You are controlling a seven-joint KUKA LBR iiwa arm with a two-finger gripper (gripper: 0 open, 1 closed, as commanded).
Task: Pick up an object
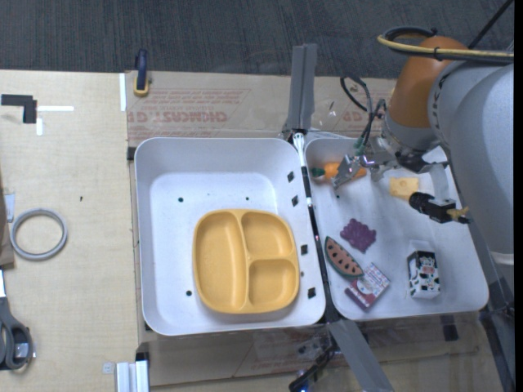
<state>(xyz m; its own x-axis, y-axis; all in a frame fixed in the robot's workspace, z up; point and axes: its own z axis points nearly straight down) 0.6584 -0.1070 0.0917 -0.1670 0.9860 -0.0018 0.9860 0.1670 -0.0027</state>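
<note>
My gripper (pixel 346 172) hangs low over the far left corner of the right bin (pixel 458 300). A small orange object (pixel 330 170) lies right beside it on its left, with a bit of green (pixel 317 171) past that by the bin wall. A pale yellow block (pixel 403 187) sits just to the right of the gripper. Nearer the front lie a purple grape cluster (pixel 358 234), a watermelon slice (pixel 343 257), a pink and white box (pixel 369 284) and a cow-patterned carton (pixel 423 273). I see nothing held in the gripper.
The left bin (pixel 163 186) holds a yellow divided plate (pixel 245 260). A raised divider (pixel 310 219) separates the two bins. A grey ring (pixel 37 233) lies on the bench at far left. The arm's bulk (pixel 482 137) covers the right bin's far right side.
</note>
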